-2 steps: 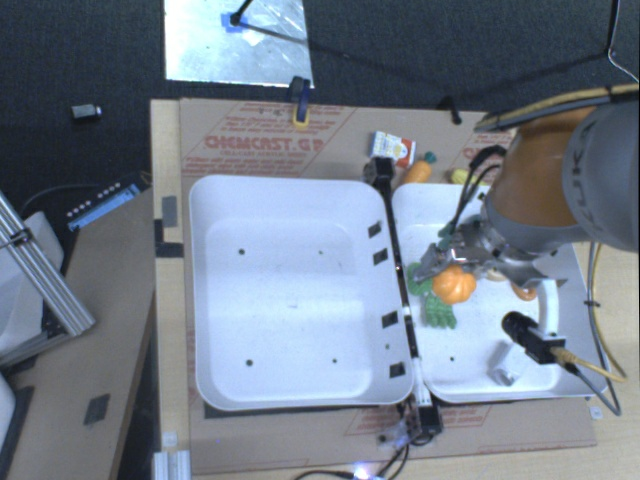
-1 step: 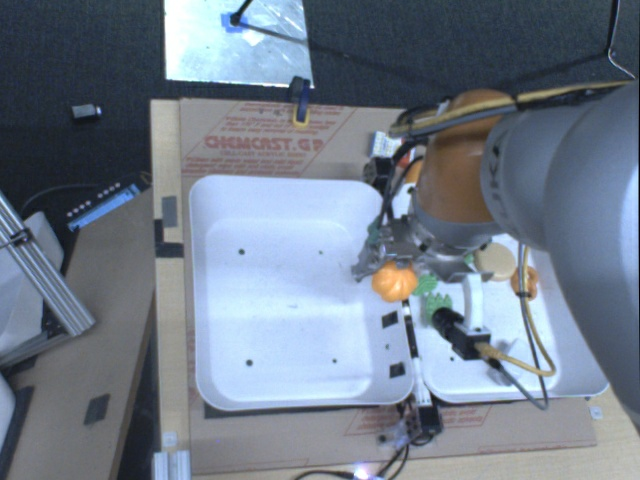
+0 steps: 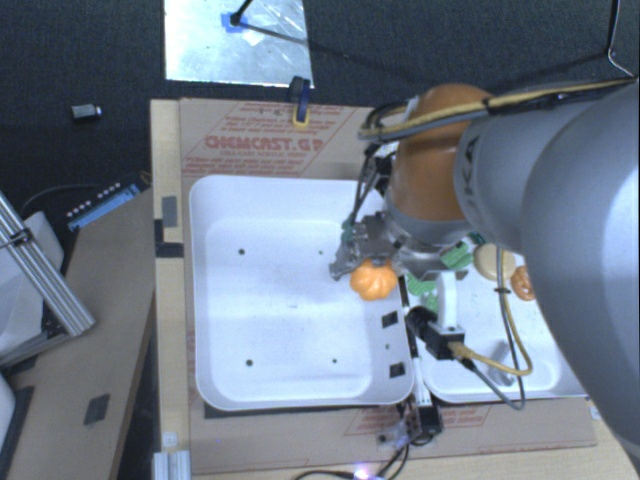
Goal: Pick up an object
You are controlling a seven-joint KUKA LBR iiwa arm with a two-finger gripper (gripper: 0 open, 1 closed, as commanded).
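White bins (image 3: pixel 230 268), an orange lumpy object (image 3: pixel 374 282), grey arm (image 3: pixel 560 218) with orange band (image 3: pixel 435 163), red-printed brown cardboard (image 3: pixel 265 140).

Left bin (image 3: pixel 260 298) floor open; arm (image 3: pixel 540 188) and cables (image 3: pixel 500 363) crowd right bin (image 3: pixel 545 373).

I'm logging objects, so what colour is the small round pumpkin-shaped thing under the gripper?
Orange; the small round pumpkin-shaped object shows best in the camera view.
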